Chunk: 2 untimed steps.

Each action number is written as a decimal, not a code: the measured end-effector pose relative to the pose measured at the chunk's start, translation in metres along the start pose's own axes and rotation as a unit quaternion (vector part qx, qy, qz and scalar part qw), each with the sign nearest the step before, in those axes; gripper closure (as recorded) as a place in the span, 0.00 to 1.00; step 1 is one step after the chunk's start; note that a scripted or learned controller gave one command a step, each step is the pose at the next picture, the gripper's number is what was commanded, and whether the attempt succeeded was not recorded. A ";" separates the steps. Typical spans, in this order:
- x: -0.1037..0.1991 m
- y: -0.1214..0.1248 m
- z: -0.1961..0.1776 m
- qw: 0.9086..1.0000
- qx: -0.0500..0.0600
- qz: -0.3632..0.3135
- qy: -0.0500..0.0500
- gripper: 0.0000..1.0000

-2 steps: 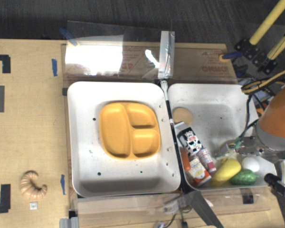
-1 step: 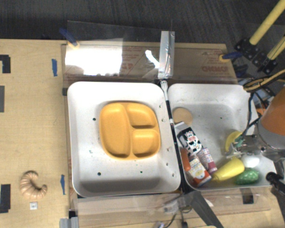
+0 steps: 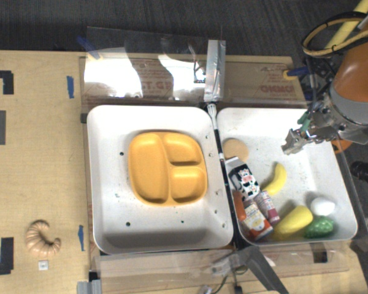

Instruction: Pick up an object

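The hand [image 3: 292, 142] was seen above the right bin [image 3: 343, 182], near its far right part, carried by the grey arm [image 3: 354, 97] with its orange band; whether its fingers were apart or together could not be told, and nothing was seen held between them; the bin floor beneath it was bare. A banana [image 3: 276, 178] was laid near the middle of the right bin; a tan round piece [image 3: 236, 147] was placed by the bin's left wall; a cow-patterned carton [image 3: 244, 179] and two small bottles [image 3: 260, 213] were gathered along the left wall toward the near edge; a yellow lemon-like piece [image 3: 294, 219], a green piece [image 3: 319, 227] and a white egg-like piece [image 3: 322, 207] were set at the near right corner. A yellow divided plate [image 3: 168, 166] was centred in the left bin [image 3: 104, 164]; a croissant [image 3: 42, 237] was left on the tabletop [image 3: 30, 176] near its near left corner.
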<state>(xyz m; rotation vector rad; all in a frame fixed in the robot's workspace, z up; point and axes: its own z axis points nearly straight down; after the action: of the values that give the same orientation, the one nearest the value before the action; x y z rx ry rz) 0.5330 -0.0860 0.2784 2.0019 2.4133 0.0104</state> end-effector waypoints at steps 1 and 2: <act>-0.002 -0.003 0.005 1.000 0.006 0.002 0.000 0.00; -0.042 -0.037 0.156 1.000 0.003 -0.025 0.000 0.00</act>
<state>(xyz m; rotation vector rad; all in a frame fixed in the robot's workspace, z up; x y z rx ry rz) 0.5056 -0.1340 0.1220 1.9441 2.4654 0.0021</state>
